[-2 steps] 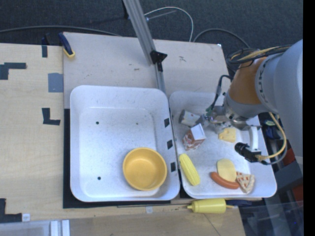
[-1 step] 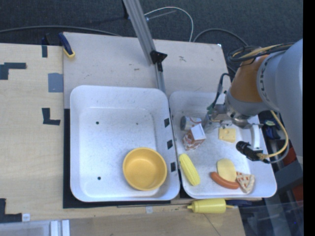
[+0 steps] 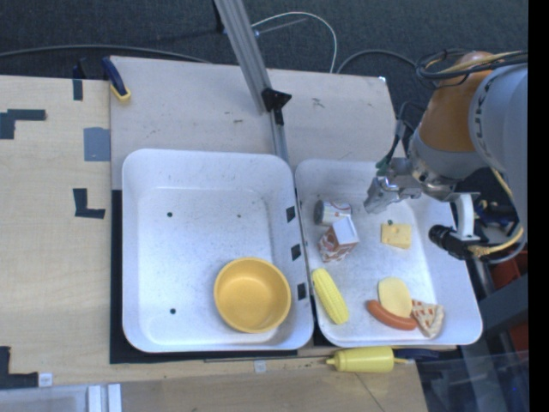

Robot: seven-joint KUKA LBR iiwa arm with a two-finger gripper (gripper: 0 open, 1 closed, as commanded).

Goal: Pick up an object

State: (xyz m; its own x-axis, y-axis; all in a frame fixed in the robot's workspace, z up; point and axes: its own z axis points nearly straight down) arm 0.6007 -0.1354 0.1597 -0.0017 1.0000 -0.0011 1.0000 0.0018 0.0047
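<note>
Altogether: two bins (image 3: 154,230), one yellow bowl (image 3: 251,294).

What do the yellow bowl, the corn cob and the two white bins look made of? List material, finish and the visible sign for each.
Yellow bowl: probably plastic, smooth, even colour with a soft sheen.
Corn cob: likely a plastic toy, uniform yellow, slightly glossy; kernel detail is too small to tell.
Left bin and right bin: apparently moulded plastic, matte white with rounded rims, speckled with dark scuffs.
</note>
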